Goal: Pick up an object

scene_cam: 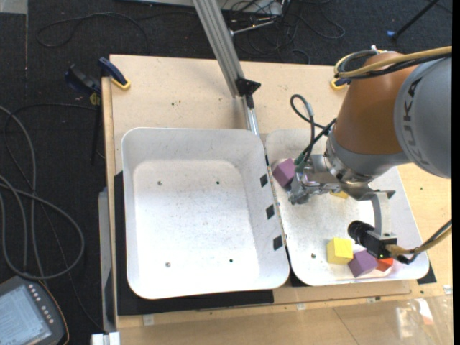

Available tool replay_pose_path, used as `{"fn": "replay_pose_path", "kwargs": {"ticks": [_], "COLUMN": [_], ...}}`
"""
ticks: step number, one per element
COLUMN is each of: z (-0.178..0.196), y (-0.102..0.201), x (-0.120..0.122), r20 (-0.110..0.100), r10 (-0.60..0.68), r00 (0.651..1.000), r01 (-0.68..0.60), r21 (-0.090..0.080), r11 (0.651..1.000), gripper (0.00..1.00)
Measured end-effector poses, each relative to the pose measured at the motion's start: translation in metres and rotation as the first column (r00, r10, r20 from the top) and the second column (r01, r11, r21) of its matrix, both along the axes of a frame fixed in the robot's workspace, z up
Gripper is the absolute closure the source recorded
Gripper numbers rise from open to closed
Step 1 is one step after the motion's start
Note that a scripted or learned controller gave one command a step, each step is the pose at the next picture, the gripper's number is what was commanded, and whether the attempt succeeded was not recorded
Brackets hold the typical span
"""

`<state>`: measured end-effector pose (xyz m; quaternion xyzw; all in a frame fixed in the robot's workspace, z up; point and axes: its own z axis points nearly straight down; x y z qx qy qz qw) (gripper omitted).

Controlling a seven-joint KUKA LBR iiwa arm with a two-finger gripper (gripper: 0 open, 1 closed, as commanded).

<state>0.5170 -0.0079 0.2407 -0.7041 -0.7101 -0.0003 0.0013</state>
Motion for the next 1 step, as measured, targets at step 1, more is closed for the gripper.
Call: {"fn": "replay_pose_path", "kwargs": {"ticks": [1], "z": [-0.0098], "y": [0.0563], "x": [-0.0116], "r20": [-0.001], "r10": [0.000], "r00": [1.000], "r01": [0.000], "r21": [0.000], "r11": [1.000], "gripper": [1.00]}}
